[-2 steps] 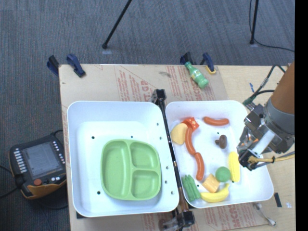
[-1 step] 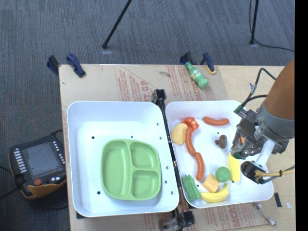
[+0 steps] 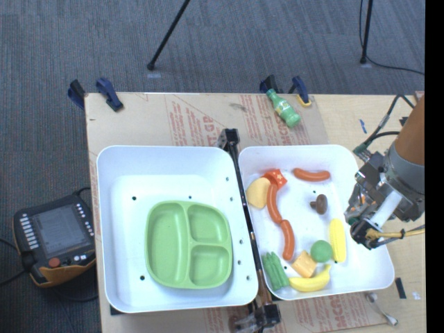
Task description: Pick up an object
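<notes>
The right bin holds several toy foods. Among them are a red sausage, a red pepper, a yellow pear-like piece and two long orange sausages. Nearer the right wall lie a small brown piece, a yellow corn cob and a green ball. An orange block, a banana and a green cucumber sit along the front. My gripper hangs over the bin's right edge, just right of the brown piece and above the corn cob.
The left bin bears a green divided plate. A green bottle lies on the bench behind the right bin, beside blue clamps. A control pendant rests on the floor at the left.
</notes>
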